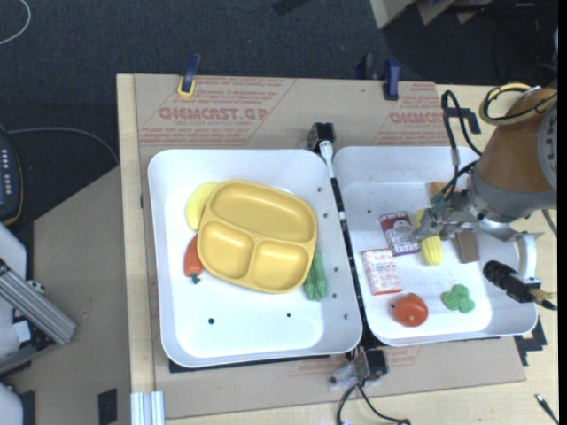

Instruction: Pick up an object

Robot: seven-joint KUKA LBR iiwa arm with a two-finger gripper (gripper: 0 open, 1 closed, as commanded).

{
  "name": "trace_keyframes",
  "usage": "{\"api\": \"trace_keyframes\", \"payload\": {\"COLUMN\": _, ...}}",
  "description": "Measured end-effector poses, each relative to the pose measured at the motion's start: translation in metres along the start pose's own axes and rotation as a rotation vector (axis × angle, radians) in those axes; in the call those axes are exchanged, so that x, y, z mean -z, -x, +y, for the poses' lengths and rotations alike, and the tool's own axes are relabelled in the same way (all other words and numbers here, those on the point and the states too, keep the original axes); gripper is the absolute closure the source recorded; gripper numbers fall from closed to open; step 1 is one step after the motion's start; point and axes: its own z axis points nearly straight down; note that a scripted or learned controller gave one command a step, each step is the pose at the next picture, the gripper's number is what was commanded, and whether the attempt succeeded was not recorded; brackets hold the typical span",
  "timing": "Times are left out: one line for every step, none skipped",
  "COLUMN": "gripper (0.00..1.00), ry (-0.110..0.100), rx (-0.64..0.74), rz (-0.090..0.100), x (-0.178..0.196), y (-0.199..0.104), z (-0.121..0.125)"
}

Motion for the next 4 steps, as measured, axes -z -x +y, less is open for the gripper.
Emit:
{"api": "trace_keyframes", "payload": {"gripper": 1.0, "ry": -0.009, "rx": 0.002, "rz": 0.005, "x": 0.043, "y": 0.001, "z": 0.002}}
{"api": "trace_keyframes", "payload": {"gripper": 1.0, "ry": -0.007, "rx": 0.003, "rz": 0.005, "x": 0.107, "y": 0.001, "z": 0.008}}
{"api": "trace_keyframes", "payload": {"gripper": 1.0, "ry": -0.01, "rx": 0.003, "rz": 0.006, "x": 0.12, "y": 0.001, "z": 0.009}}
{"api": "trace_keyframes", "payload": {"gripper": 1.0, "ry": -0.017, "rx": 0.006, "rz": 0.01, "x": 0.124, "y": -0.045, "z": -0.011}}
